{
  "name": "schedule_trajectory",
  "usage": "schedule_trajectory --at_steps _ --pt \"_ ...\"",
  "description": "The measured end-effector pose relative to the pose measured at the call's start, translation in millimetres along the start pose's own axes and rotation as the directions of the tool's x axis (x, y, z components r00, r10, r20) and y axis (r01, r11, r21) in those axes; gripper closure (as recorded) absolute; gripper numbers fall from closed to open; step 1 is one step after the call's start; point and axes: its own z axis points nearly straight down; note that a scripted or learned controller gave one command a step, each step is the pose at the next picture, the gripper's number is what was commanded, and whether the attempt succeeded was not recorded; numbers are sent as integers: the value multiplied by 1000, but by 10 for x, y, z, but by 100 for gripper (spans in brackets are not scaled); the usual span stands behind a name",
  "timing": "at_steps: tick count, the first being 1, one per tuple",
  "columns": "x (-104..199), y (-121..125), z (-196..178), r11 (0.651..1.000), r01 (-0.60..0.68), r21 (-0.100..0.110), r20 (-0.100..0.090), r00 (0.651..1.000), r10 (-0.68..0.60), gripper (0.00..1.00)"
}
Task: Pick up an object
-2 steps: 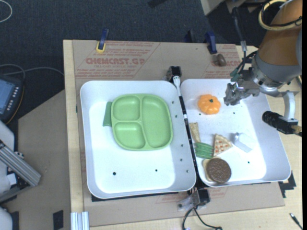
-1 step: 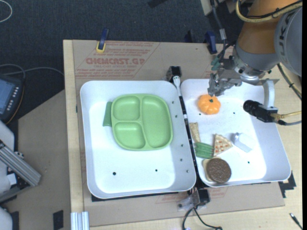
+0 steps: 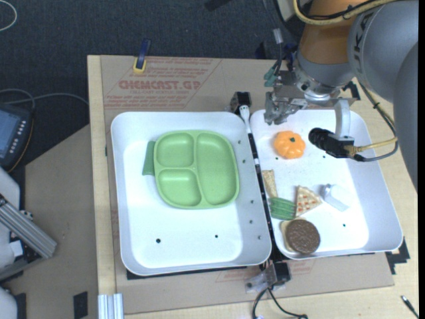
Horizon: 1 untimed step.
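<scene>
Brown round cookie lies at the right bin's near edge, beside a pizza slice. Orange pumpkin sits farther back, just below the end effector, which grips nothing; its opening cannot be told.

Bright, even overhead light, soft faint shadows, sharp focus, mild glare on the white bins.
</scene>
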Motion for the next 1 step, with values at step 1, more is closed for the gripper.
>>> schedule_trajectory --at_steps 1 --pt "260 85 211 1000 -3 7 0 1000 3 100"
